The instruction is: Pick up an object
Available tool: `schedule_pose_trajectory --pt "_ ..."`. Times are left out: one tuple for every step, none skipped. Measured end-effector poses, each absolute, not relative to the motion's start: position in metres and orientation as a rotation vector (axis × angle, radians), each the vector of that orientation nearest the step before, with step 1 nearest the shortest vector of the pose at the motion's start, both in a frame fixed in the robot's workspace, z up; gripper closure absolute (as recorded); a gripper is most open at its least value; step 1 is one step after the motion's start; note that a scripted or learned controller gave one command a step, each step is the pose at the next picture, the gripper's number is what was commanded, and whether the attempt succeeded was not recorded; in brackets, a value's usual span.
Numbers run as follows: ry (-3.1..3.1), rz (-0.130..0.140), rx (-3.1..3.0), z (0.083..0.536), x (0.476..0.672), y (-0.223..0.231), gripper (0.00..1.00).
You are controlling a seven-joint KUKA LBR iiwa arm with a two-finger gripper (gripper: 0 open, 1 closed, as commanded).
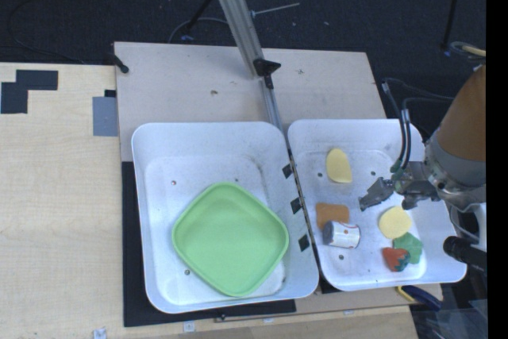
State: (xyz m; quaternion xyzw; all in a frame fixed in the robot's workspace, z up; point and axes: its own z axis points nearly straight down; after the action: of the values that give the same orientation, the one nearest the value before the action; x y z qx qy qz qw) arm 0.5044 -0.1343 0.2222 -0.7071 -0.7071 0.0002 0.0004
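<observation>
The end effector (379,193) hangs over the right bin (361,270), reaching in from the right, its dark fingers spread a little way apart and pointing left and slightly down in the picture. Nothing sits between them; it has hold of nothing.

Going from the left: the left bin (151,147) carries a green plate (230,238), a rounded square lying flat, well apart from the arm. Past the divider, in the right bin, there is an orange-brown block (332,213) with a small white cup (343,234) (red marking on it, lying on its side as far as I can tell) just below it. Above those lies a yellow oval piece (339,166), its long axis running roughly up and down the picture. Further right, a rounder yellow piece (394,222) sits just below the end effector, and below that a red and green toy (403,252) near the bin's front edge.

My guess is that the nearest candidate is the rounder yellow piece, which lies just below and a touch right of the fingertips; the orange-brown block lies to their lower left, its long side running left to right. The fingers appear above the things, not among them, so a descent seems needed before any closing.
</observation>
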Motion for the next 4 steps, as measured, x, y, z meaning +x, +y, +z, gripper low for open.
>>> schedule_pose_trajectory --pt "-2.218 0.006 -2.218 0.159 0.504 -0.135 0.00" --pt "-2.229 -0.011 -2.224 0.117 0.498 -0.131 0.00" --pt "-2.225 -0.008 -2.225 0.119 0.499 -0.132 0.00" --pt "-2.226 -0.009 -2.227 0.130 0.499 -0.133 1.00"
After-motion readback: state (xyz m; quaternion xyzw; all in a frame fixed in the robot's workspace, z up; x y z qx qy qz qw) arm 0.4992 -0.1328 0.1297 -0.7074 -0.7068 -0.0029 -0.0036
